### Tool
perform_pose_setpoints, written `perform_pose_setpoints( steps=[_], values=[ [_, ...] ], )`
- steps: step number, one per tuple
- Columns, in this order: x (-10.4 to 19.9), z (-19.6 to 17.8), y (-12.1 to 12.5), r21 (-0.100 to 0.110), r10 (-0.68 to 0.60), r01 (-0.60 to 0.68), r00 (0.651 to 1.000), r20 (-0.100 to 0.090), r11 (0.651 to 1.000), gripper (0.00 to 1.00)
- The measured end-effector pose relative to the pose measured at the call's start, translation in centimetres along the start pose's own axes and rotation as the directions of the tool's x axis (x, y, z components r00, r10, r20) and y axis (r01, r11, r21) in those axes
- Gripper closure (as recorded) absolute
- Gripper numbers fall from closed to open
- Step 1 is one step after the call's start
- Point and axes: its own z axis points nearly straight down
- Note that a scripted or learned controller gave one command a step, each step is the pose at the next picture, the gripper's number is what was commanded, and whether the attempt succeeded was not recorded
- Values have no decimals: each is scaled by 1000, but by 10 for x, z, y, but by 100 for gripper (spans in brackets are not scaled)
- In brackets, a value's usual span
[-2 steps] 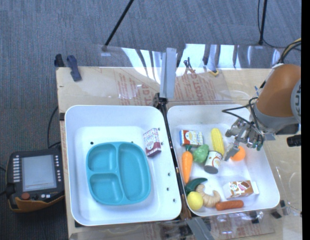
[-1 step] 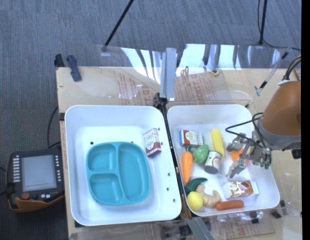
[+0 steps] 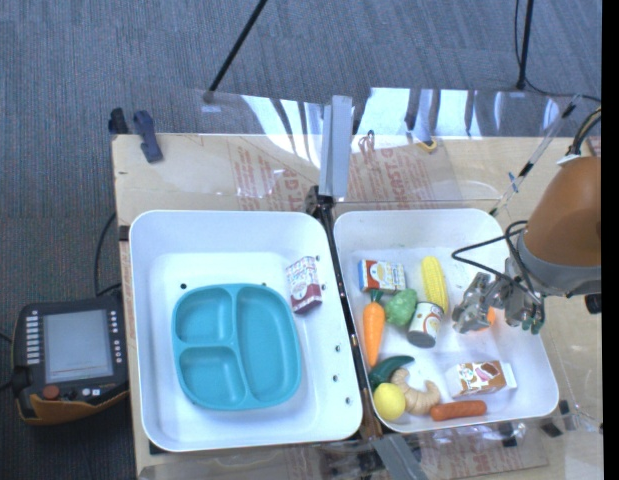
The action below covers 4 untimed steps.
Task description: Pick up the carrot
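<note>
- On my far left, off the bench, I see a black teach pendant with a grey screen.
- The left white shallow bin holds a teal three-compartment plastic tray; a small red-and-white carton lies at the tray's upper right corner.
- In the right white shallow bin, the orange toy carrot with a green top lies near the left wall, tip pointing toward the camera, just beside a green broccoli-like toy and well apart from the hand.
- Right of it I see a yellow corn cob and a small tin can.
- Along the near wall lie a yellow lemon and a boxed snack carton.
- The grey two-finger gripper hangs low over the bin's right side; I cannot tell how its fingers stand.
</note>
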Motion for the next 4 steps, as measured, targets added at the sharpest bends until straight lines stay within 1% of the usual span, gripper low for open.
perform_pose_setpoints(
  steps=[1,2,3,4],
  values=[
    [56,-17,-22,1,-184,184,983,-2,983,100],
    [47,-24,-19,3,-184,184,982,29,983,0],
    [60,-5,-28,-7,119,-119,992,47,993,0],
    [11,10,-7,2,422,-422,907,0,907,0]
  ],
)
